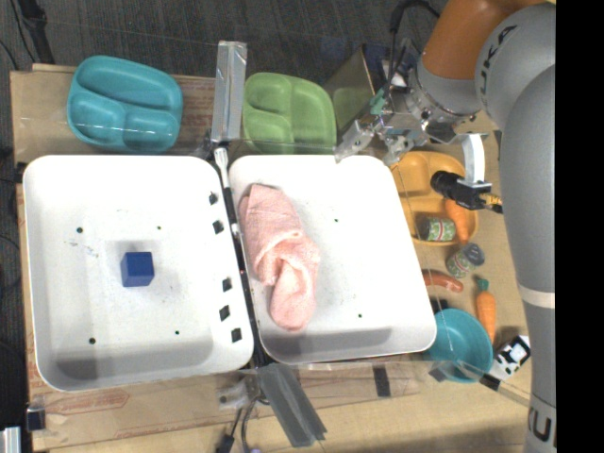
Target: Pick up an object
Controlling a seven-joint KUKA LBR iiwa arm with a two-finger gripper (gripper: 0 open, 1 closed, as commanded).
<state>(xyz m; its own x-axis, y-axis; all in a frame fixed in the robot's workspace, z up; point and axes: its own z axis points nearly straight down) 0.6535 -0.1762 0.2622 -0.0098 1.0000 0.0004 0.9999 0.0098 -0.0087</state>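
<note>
Beside the hand (357,140), a green tray (288,111) flanks the right bin (377,253).

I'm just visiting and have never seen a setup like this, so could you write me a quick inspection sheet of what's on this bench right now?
Surface: wooden bench bearing two shallow white bins, left bin and right bin, side by side.
Job's things: blue cube in the left bin; pink cloth, bunched, in the right bin near its left wall.
Clutter: teal tray and green tray behind the bins; yellow tray, small can, toy carrot and teal bowl right of the bins.
Grippers: gripper hangs over the right bin's far right corner, holding nothing that I can see.
Cables: black cable loops near the wrist.
Surroundings: dark floor beyond the bench.
</note>
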